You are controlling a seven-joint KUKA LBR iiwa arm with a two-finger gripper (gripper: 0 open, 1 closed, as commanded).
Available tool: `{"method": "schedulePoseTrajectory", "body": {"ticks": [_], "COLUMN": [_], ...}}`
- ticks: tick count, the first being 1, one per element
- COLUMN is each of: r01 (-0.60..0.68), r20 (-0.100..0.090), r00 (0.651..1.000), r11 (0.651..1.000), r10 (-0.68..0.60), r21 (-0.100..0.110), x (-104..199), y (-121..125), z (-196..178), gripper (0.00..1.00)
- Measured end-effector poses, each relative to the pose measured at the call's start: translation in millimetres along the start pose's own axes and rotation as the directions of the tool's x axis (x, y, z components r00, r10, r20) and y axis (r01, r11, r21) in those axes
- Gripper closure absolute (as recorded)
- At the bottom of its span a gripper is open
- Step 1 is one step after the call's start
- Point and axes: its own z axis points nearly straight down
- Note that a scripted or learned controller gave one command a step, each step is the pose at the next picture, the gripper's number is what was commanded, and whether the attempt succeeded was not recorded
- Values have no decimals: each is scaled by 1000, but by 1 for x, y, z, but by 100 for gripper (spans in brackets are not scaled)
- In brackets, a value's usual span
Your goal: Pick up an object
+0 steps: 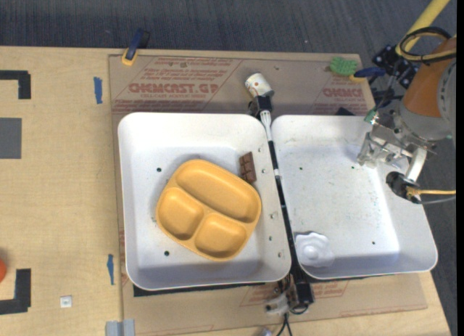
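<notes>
I am seeing the gripper [390, 154] hanging over the right edge of the right bin [348, 182], near its upper right corner, under the grey arm [428, 95] with its orange band; the metal parts there are blurring together, so I cannot tell how it is set, and nothing is showing in its grasp. Reading the printed writing: the brown cardboard sheet [181, 80] lying under both bins is carrying reddish lettering that looks like "CHEMCAST", with further small lines above it too fine to make out, and a second partly covered print near the right bin's top edge. In the left bin [138, 182] a yellow divided tray [209, 208] with three compartments is lying tilted near the middle, and a small brown block [247, 168] is resting just beside its upper right edge, close to the wall between the bins. In the right bin a small white object [314, 247] is sitting at the lower left corner, well apart from the gripper. A white-capped fitting [257, 84] is standing at the top of the seam between the bins. A yellow clamp [134, 48] and a green clamp [341, 66] are gripping the cardboard's upper edge. Blue tape marks [98, 89] are sticking to the wooden bench [58, 204] at left.
</notes>
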Motion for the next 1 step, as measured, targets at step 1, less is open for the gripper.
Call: {"method": "schedulePoseTrajectory", "body": {"ticks": [1], "r01": [330], "r20": [10], "r00": [944], "r11": [944], "r10": [-330], "r21": [12], "x": [-10], "y": [0], "z": [-70], "gripper": [100]}}
